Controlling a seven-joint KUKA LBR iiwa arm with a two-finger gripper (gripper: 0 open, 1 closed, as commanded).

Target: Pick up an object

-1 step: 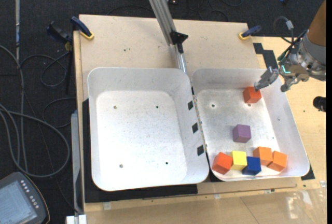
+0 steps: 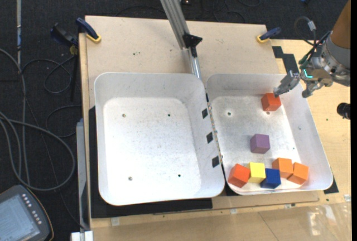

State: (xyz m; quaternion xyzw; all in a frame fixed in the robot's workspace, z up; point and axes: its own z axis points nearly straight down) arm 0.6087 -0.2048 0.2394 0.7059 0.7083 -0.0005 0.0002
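Overhead slanted shot of a tan tabletop (image 2: 167,44) w/ two shallow white bins side by side. The grey arm, orange band above its wrist, comes in from the right edge; its jaws (image 2: 300,85) hang over the far right rim of the right bin (image 2: 312,139). Two dark fingers show, splayed apart w/ a clear gap and nothing between them, so the jaws are released and carrying nothing.

Nearest thing to the jaws: an orange-red cube (image 2: 271,101), just beside and below-left of the fingertips, resting on the bin floor. One fingertip looks close to the cube's upper corner; can't tell if it touches. Farther toward the camera from the jaws, alone mid-bin, a purple cube (image 2: 260,143). Well apart from the jaws, along the bin's near wall, a cluster: an orange cube (image 2: 239,174), a yellow cube (image 2: 257,170), a blue cube (image 2: 272,178), plus two more orange blocks (image 2: 292,169) touching each other. The left bin (image 2: 111,123), far left of the jaws, holds no blocks.

Progress, as judged: the pick isn't done. Nothing is lifted; every block sits in the right bin. Arm looks positioned for an approach, prob. toward the orange-red cube. Left to do: centre the jaws over a block, lower, close, lift clear. Risk: jaws sit off to the cube's side near the rim, so a straight drop may miss or nudge it.
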